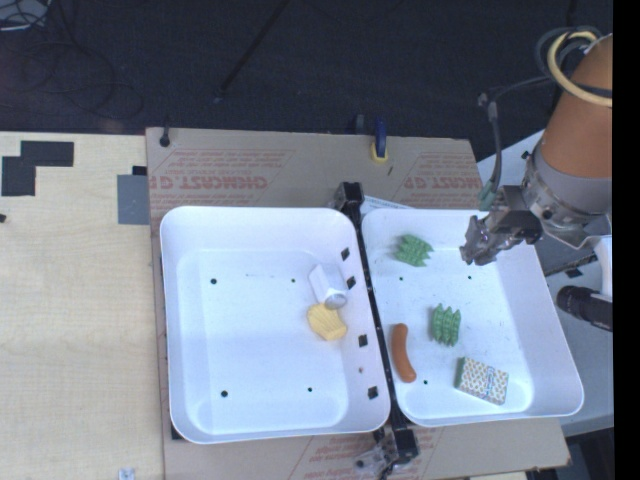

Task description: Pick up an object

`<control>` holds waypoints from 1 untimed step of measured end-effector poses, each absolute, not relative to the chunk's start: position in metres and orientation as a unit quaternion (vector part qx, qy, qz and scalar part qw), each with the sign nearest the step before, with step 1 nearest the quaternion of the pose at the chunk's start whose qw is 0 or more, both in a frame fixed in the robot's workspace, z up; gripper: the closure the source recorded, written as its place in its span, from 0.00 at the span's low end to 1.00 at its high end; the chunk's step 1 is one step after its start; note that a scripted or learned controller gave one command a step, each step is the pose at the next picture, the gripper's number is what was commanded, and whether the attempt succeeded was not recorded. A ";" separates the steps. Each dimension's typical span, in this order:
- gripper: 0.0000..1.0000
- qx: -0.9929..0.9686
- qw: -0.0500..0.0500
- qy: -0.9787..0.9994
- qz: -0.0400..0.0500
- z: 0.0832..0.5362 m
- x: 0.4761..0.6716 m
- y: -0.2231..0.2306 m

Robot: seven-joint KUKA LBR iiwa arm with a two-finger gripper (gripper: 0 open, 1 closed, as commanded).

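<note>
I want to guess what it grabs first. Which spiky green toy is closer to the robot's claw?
The upper green toy, near the right bin's top edge. It lies just left of the gripper; the other green toy sits lower, mid-bin.

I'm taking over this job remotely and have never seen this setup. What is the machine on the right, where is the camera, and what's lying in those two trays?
The camera is fixed above the bench, looking down at a slant. From the right reaches a robot arm; its gripper hangs over the right bin. That bin contains two green pieces, an orange sausage-shaped piece and a patterned block. The left bin contains a white cylinder touching a yellow piece.
</note>
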State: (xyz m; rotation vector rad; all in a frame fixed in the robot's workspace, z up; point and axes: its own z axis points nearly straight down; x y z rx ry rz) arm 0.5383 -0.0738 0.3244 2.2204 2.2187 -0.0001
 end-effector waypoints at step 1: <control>1.00 0.704 0.001 0.711 0.003 0.394 0.556 0.018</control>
